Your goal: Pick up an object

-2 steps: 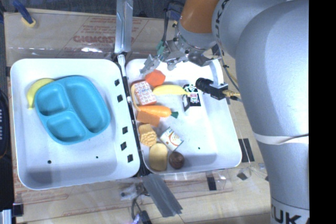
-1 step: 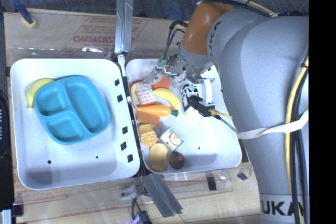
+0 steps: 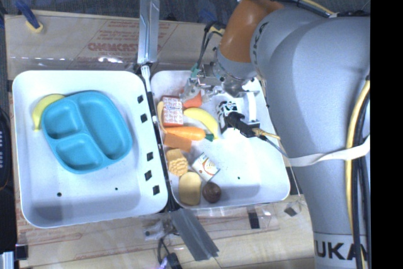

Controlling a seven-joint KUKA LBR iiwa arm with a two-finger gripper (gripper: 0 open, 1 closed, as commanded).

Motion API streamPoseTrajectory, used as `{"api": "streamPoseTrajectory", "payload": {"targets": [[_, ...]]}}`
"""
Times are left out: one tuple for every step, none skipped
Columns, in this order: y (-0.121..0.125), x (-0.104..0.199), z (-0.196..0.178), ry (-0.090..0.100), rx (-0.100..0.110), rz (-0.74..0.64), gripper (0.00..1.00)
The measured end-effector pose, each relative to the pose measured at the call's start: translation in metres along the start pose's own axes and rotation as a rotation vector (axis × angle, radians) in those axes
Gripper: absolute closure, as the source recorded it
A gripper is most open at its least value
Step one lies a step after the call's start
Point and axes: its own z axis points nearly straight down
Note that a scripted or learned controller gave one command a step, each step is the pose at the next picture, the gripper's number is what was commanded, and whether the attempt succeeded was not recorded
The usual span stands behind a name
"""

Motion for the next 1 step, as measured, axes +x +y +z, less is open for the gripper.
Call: {"api": "streamPoseTrajectory", "payload": {"targets": [[-0.0646, 0.039, -0.0884, 0.0, 0.003, 0.005, 1.0]]}}
